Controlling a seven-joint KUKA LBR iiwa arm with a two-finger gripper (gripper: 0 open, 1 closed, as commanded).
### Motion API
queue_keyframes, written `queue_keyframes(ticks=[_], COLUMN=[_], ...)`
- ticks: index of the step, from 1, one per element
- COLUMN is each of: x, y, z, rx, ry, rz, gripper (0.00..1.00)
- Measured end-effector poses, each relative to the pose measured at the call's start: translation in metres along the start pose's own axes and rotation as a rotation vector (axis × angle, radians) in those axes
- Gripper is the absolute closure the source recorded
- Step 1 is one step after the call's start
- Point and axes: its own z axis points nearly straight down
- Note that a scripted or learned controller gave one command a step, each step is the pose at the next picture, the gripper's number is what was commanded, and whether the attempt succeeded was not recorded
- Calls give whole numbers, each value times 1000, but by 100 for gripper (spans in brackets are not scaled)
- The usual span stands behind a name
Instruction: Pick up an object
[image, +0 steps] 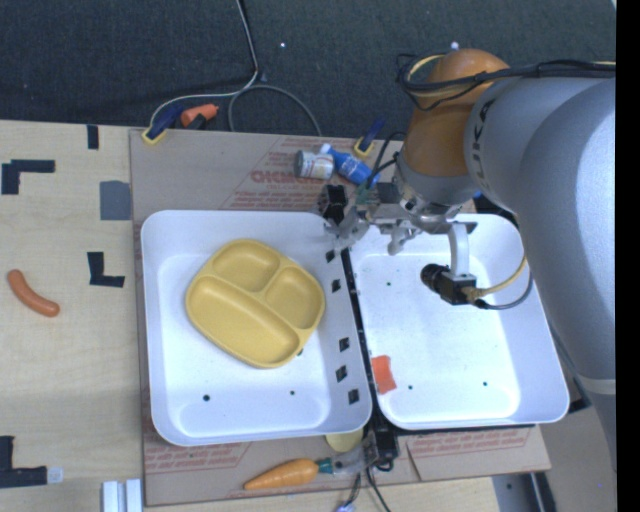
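gripper (345, 222) hovering over top of bin divider | jaw state: cannot tell | yellow tray (256, 300) lying in left bin (165, 330)

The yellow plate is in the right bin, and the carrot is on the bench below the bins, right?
Not quite. The camera view shows the yellow plate in the left bin, not the right bin. The carrot is on the bench below the bins, as you said.
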Motion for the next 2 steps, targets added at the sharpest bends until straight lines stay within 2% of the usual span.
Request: queue_keyframes(ticks=[1,2], x=[-62,-4], y=[7,-102], z=[8,7], rx=[9,17], ry=[-6,0], rz=[12,6], gripper=[0,0])
